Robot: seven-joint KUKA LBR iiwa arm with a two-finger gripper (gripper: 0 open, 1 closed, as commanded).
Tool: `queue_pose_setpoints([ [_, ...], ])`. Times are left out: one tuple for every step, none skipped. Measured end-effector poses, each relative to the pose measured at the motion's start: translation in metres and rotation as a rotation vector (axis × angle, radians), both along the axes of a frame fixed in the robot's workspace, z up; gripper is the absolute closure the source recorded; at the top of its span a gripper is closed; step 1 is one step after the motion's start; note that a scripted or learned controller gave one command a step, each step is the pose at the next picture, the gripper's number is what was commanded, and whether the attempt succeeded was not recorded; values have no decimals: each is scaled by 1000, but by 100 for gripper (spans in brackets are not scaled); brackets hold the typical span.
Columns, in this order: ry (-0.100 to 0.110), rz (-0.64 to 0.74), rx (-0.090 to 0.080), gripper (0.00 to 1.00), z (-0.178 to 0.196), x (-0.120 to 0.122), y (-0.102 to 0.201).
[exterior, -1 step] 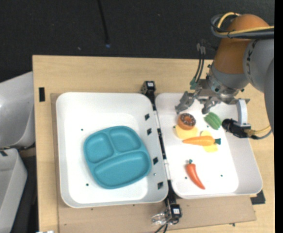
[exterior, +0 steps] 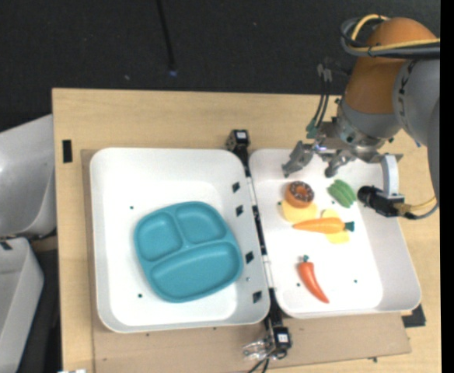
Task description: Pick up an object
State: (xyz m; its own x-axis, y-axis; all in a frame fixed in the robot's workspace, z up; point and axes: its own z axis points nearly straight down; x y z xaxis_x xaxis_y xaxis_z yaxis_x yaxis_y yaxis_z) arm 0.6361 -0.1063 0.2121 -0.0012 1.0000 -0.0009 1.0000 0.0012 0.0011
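The right bin (exterior: 390, 286) keeps bare white floor along its near and right sides; the left bin (exterior: 110, 286) carries a blue divided plate (exterior: 186, 250) with a free margin all round; the tabletop (exterior: 75, 115) shows past both bins. The hand (exterior: 318, 160) hovers at the right bin's far edge, fingers spread and pinching nothing. Just below it lie a round yellow toy (exterior: 298, 195) and a green piece (exterior: 341, 192); nearer, an orange carrot (exterior: 318, 225); nearest, well apart, a red pepper (exterior: 312, 280).

The grey arm (exterior: 413, 76) enters from the right, its orange band (exterior: 382, 61) directly above the wrist. The wrist points downward, placing the gripper (exterior: 318, 159) below and left of the band. Both fingers (exterior: 297, 160) are spread apart, with nothing between them.
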Motion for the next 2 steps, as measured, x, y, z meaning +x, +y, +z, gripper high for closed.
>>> queue_pose_setpoints([
  [4, -2, -1, 0, -48, -9, 1],
  [-13, -2, -6, 0, -103, -7, -7],
])
